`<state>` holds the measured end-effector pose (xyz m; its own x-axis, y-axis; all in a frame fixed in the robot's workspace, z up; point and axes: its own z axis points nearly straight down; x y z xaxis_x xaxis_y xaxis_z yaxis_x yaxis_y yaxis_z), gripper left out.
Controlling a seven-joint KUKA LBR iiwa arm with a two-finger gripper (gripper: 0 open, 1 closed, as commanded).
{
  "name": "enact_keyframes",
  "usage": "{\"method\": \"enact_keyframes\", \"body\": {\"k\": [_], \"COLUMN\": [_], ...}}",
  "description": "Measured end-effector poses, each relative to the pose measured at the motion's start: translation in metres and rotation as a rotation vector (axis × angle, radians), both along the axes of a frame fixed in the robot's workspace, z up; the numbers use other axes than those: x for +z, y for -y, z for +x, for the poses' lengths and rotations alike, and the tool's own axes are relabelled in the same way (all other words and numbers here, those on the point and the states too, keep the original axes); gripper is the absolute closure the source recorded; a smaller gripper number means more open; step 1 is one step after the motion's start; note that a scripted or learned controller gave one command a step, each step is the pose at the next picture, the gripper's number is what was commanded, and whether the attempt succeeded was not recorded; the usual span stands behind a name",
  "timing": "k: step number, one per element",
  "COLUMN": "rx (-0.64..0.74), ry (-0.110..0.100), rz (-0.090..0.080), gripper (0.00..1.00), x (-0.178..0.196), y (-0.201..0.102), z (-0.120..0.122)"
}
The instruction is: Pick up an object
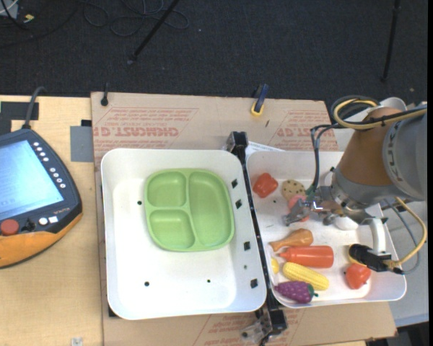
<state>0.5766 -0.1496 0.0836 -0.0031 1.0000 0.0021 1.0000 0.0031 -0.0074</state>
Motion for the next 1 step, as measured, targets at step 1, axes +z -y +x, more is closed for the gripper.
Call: {"method": "enact_keyframes", "body": {"k": [1], "rx": [-0.003], "ry": [-0.001], "rz": [0.001], "gripper": [1.0], "x": [0.0106], "y": [0.0014], "z": [0.0004]}}
